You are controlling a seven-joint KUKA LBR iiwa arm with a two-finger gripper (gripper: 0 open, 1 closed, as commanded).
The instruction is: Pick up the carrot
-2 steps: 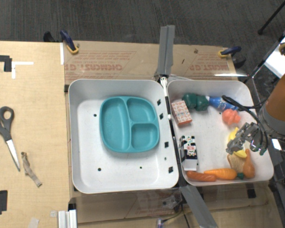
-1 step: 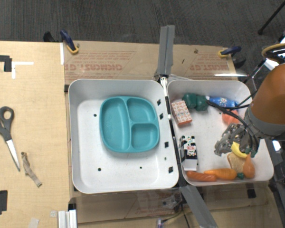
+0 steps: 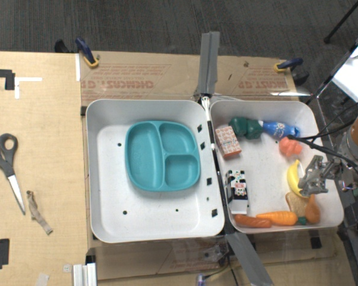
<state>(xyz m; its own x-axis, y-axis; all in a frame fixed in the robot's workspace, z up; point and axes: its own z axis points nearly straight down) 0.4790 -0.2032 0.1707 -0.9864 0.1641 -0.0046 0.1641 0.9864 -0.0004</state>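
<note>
Down in the right bin, the carrot lies lengthwise along the near wall, its thick end just beside a red pepper-like piece and its tip toward a slice of bread in the near right corner. The gripper hangs over the bin's right side, just above a banana and apart from the carrot; whether it is released or clenched I cannot tell. Also in this bin are a small red box, a cow-patterned carton, a dark green item, a blue bottle and an orange fruit. The left bin holds a teal divided plate. Scissors rest on the worktop at the far left.
</note>
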